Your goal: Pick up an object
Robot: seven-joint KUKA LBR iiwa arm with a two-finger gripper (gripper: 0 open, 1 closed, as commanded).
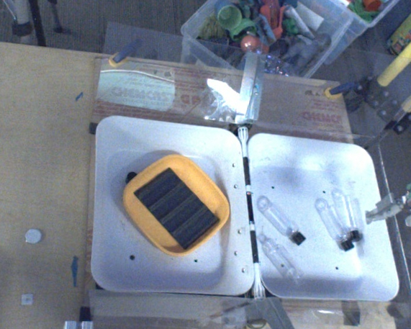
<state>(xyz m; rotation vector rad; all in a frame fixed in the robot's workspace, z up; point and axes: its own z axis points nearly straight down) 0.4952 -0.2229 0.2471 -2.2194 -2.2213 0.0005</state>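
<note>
Bench (27,143) of pale wood carries two shallow white bins side by side, their inner rims touching along the middle of the camera view. The left bin (106,187) holds one big thing: a yellow square pad (176,204) with rounded corners and a dark ribbed panel on top. It lies turned like a diamond, near the bin's middle, and a small black piece (130,178) peeks out at its left corner. The right bin (375,285) holds several clear tubes, hard to make out against the white floor. One clear tube (276,216) lies slantwise near the bin's left wall, with a black cap (298,238) at its lower end. A second clear tube (337,212) lies further right, with its own black end (347,242) pointing toward the near wall, and a third, fainter tube (276,257) lies near the front left corner. The tubes are apart from one another. At the right bin's far right rim sits a small grey and green piece (398,206), too small to identify. Whether the hand is released or clenched cannot be told, and nothing shows how it stands to the pad or the tubes. Behind the bins, a cardboard strip (162,91) lies flat, and a clear tote (277,22) full of coloured toys stands beyond it. A small white disc (33,236) lies on the bench, well left of the bins.
</note>
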